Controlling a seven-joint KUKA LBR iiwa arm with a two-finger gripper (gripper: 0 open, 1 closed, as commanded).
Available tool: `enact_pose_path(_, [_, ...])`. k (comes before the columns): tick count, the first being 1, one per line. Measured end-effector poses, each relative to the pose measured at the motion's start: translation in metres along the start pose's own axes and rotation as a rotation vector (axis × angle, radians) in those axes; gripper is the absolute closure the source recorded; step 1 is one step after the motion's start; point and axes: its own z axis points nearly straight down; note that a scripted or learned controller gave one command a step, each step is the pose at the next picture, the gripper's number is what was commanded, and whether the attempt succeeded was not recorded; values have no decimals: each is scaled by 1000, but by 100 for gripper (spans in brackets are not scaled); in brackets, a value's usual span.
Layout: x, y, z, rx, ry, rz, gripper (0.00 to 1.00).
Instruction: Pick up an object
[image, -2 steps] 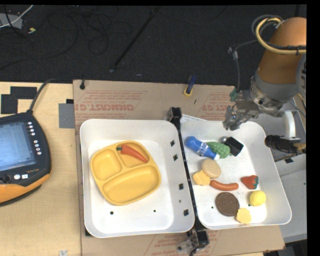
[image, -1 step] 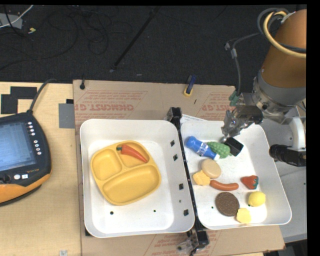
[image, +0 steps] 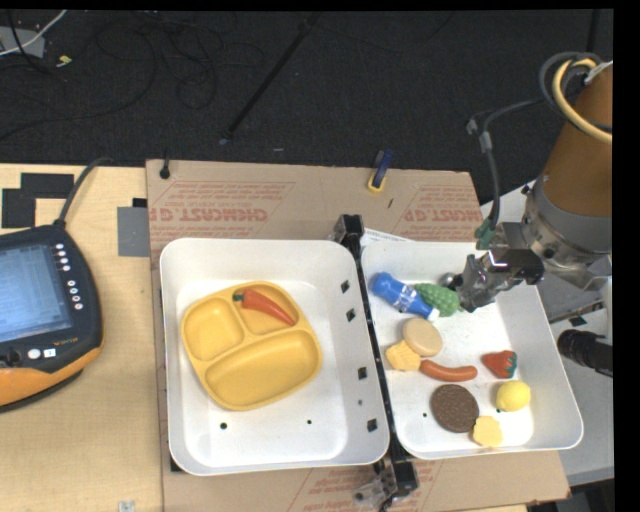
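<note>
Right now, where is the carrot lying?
The carrot lies in the left bin, inside the upper right compartment of the yellow divided plate, far from the gripper over the right bin.

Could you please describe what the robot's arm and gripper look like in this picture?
The arm is a thick, rounded column with a broad orange band above a grey wrist section. A thin dark cable loops from its side down towards the wrist. The gripper is a compact block of dark and silvery metal parts, with a small green spot on its upper side.
</note>
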Motion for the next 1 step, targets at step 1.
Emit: enact_pose_path(1, [57, -28, -10, 0, 0, -8, 100])
